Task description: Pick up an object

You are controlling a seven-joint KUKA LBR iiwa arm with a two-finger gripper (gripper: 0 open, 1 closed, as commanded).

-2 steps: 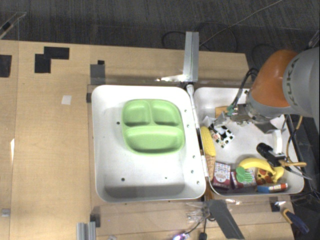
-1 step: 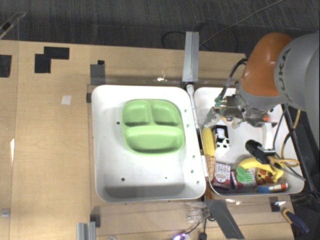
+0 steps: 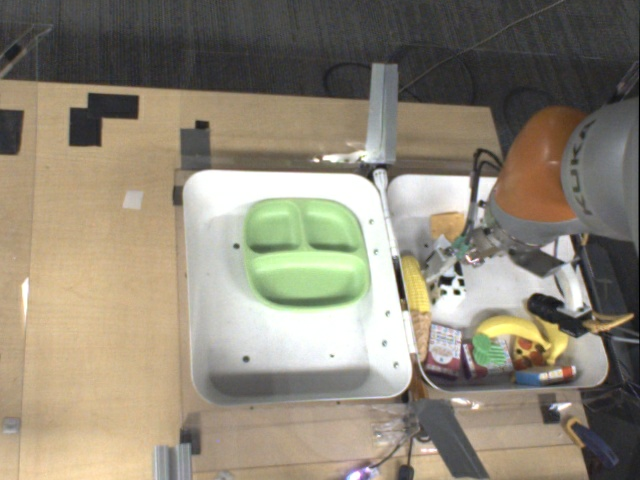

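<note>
Reaching in from the right, the hand (image 3: 458, 253) hangs low in the right bin (image 3: 420, 193), near its left wall; whether it is open or gripping I cannot tell. A small black-and-white object (image 3: 451, 286) lies just below it, the corn cob (image 3: 414, 283) lengthwise along the left wall. The banana (image 3: 522, 331) and packets (image 3: 445, 349) crowd the bin's near edge.
</note>
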